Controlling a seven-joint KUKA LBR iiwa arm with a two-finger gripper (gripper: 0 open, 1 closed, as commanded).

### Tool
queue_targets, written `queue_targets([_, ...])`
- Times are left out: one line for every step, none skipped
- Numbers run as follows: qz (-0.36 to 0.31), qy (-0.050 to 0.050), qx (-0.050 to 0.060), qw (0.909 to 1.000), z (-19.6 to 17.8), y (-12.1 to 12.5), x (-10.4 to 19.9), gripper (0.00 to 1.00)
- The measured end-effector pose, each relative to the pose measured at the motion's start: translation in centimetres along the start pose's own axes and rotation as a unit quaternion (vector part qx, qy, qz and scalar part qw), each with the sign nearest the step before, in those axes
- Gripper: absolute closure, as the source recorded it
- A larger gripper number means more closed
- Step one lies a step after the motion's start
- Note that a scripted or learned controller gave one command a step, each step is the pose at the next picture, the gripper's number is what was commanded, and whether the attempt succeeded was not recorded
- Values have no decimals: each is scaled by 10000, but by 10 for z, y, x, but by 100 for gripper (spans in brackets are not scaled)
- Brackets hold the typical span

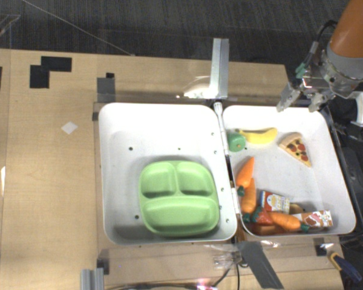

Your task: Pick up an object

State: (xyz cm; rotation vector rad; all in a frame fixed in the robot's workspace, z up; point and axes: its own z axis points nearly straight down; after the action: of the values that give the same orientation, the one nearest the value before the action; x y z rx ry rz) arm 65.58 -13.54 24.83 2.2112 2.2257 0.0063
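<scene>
- the right bin (336,162) is the big white tub that all the places here are told from. it holds the toy food.
- the left bin (118,162) sits touching its left wall.
- the green tray (178,197) lies in that left bin, well apart from the right bin.
- the gripper (301,96) hangs over the right bin's top edge, near its top right corner. its two fingers are apart with nothing between them.
- the banana (260,136) lies near the right bin's top left corner. i think it is light, hard and smooth, so grab it across the thin middle.
- the carrot (245,171) lies by the right bin's left wall, below the banana.
- the pizza slice (294,147) lies alone in the right bin's top right part. it looks flat and thin, so it may be hard to pinch.
- the small box (316,220) rests in the pile at the right bin's bottom edge.
</scene>
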Motion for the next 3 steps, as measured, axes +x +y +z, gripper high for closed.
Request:
queue_targets([220, 2, 11, 9998, 148, -16, 12, 0])
queue_targets([799, 0, -47, 9968, 157, -58, 49, 0])
queue_targets([1428, -1, -27, 9898, 159, -5, 46, 0])
